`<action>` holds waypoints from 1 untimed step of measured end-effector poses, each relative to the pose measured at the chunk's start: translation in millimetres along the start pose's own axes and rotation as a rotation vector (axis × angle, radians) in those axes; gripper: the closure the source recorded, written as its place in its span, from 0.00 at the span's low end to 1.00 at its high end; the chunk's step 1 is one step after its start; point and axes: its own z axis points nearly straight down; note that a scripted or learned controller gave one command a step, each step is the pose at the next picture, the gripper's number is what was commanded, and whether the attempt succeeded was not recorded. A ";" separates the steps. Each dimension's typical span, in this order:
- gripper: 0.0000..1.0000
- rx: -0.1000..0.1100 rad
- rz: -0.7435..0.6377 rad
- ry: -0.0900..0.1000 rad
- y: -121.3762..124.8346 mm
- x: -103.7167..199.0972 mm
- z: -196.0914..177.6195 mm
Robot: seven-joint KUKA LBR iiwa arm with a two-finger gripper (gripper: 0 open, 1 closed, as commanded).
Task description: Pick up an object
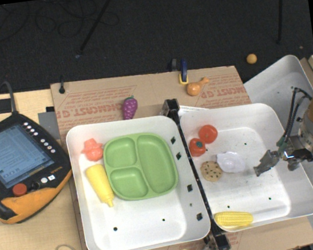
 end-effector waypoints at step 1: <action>0.00 0.000 -0.001 0.000 3.5 3.9 44.4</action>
